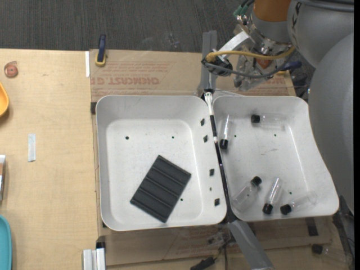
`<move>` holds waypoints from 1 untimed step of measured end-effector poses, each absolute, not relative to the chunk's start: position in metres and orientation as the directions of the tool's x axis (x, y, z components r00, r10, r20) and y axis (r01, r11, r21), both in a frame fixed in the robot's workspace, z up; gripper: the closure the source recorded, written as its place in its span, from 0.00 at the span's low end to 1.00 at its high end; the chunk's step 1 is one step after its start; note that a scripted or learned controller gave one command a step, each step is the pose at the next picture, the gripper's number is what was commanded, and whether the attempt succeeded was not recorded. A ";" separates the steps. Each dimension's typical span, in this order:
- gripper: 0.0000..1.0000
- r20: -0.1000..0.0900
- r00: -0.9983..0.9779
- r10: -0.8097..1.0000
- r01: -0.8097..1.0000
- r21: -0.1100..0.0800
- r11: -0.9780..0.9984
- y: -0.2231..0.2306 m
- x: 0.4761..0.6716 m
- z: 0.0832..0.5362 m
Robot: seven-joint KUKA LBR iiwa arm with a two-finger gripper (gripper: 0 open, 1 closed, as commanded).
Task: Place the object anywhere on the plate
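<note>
Camera view from above the bench lets us see two shallow white bins set side by side on a sheet of brown cardboard point(169, 75). In the left white bin point(107, 151) we find a dark grey ribbed rectangular plate point(161, 188), lying flat and turned at a slant, toward the near right part of that bin's floor. In the right white bin point(315, 151) we count several small clear plastic vials with black caps: one clear vial with its black cap toward us point(224, 133) lies just beside the bin's left wall, a lone black cap point(255, 118) sits near the far wall, and a cluster of clear capped vials point(269, 194) rests near the front edge, some of them touching or nearly so. None of the vials lies on the plate; they are all in the other bin, well apart from it. We see the grey arm with its orange band point(273, 4) reaching in from the right, its two-finger gripper point(250, 75) hanging beyond the far rim of the right bin, over the cardboard, amid yellow and white cables. We cannot tell how the tool stands, since wiring and the wrist body hide it. At the far edge of the cardboard a blue clamp with a yellow base point(101, 50) holds the sheet.
</note>
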State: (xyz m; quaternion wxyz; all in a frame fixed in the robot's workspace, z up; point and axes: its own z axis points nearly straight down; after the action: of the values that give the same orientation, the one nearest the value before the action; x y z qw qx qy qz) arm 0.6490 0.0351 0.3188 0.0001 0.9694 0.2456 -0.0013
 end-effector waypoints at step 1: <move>1.00 -0.004 0.736 0.677 0.677 0.000 -0.736 0.110 0.625 0.403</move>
State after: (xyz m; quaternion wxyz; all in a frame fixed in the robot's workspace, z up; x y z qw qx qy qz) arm 0.6252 0.1100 0.4031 0.0006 0.9316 0.3636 -0.0021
